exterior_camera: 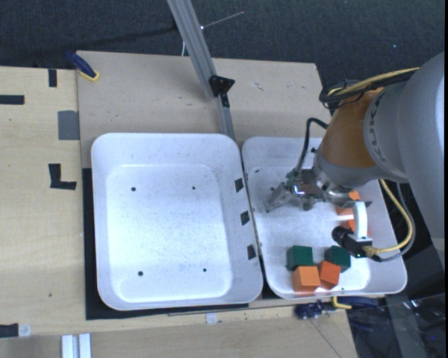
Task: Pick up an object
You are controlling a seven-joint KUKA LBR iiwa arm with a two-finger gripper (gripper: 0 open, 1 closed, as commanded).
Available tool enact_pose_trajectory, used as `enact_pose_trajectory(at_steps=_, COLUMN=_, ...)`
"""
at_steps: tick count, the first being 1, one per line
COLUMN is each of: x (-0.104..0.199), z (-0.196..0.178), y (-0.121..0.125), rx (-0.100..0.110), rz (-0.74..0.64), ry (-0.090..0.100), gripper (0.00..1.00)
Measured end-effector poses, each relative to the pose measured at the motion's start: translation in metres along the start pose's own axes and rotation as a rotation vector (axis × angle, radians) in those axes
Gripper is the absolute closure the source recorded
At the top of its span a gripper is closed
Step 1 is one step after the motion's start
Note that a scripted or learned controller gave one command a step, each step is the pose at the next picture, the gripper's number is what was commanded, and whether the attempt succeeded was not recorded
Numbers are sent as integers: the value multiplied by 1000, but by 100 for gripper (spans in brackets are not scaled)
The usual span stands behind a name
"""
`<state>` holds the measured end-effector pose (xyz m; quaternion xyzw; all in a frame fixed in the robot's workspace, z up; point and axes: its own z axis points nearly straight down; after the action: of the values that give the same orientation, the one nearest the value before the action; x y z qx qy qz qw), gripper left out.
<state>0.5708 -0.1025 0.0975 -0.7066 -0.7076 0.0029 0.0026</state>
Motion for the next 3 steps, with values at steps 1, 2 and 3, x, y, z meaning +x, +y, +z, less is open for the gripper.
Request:
enact_pose_trajectory(at_steps=1, x=1, z=-13, y=1, rx=-5, rz=-2, ry=2, gripper=100)
enact_pose_trajectory(at_steps=2, x=-1, z=-56, y=-2, rx=-10, rz=0, ry=0, gripper=100)
enact_pose_trajectory(at_steps=3, x=-8, z=-111, y=-8, rx=-12, rz=0, ry=-1, gripper=100)
